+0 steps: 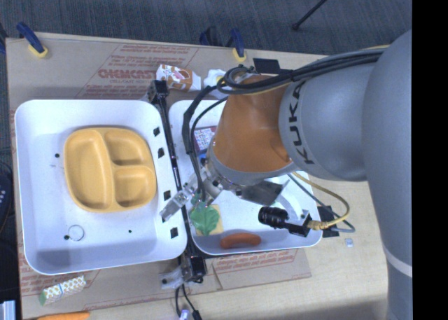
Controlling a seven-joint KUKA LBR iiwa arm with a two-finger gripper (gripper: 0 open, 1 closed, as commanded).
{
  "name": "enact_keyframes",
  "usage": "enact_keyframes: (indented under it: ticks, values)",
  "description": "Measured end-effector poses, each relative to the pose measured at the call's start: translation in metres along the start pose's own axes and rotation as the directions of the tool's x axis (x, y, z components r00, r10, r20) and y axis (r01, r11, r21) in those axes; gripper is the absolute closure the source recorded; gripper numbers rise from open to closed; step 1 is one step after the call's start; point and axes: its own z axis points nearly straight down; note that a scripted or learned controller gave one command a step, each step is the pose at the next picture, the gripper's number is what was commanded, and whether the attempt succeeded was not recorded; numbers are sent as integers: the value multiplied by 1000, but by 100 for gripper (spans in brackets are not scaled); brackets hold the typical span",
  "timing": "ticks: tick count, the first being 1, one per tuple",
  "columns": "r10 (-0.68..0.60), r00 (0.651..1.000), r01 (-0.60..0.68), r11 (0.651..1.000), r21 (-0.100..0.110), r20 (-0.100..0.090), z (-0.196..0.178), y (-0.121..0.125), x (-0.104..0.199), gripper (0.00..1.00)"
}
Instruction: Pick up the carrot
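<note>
Step in hand, by the look of it: the approach, nothing picked up yet. Carrot (241,240) lying flat along the near edge of the right bin (302,236), just beside a green leafy item (204,219) toward that bin's left wall. Gripper (194,197) low over the left wall of the right bin, above the green item, short of the carrot. Open or closed: impossible to tell here. Next move likely: shift toward the near edge, align across the carrot, descend. Left bin (35,171) carrying a yellow divided tray (110,169).
</note>
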Motion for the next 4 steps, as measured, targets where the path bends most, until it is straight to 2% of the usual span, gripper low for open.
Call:
enact_keyframes:
  ticks: [1, 2, 3, 4]
  values:
    - [-66, 998, 67, 998, -1, 4, -16, 11, -106, 0]
    - [-160, 987, 160, 987, 0, 1, 0, 34, -44, 0]
    - [-454, 891, 454, 891, 0, 6, -1, 42, -137, 0]
    - [-490, 872, 490, 872, 0, 2, 0, 25, -60, 0]
